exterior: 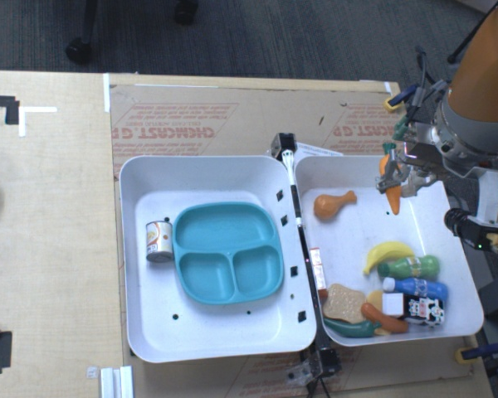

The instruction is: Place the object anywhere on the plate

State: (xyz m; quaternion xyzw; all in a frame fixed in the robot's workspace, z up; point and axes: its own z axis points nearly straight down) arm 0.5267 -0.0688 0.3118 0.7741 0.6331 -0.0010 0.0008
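carrot [393, 191], orange, tapering downward, gripped upright by end effector [396, 175].

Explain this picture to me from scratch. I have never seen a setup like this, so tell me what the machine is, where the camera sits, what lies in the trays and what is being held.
One camera, fixed above a bench, looks down at a slant. The grey and orange shape at the right is a robot arm; its gripper, a two-finger claw, hangs over the right bin. A small orange carrot shows between its fingers, lifted off the floor of the bin, so it seems to hold it.

Two shallow white bins sit side by side. The left bin has a blue divided plate with a small can lying beside its left edge. The right bin has toy food: a chicken drumstick, a banana, a green bottle, a blue and white bottle, a slice of bread and a few more pieces in the near corner.

The carrot is meant to go on the plate.
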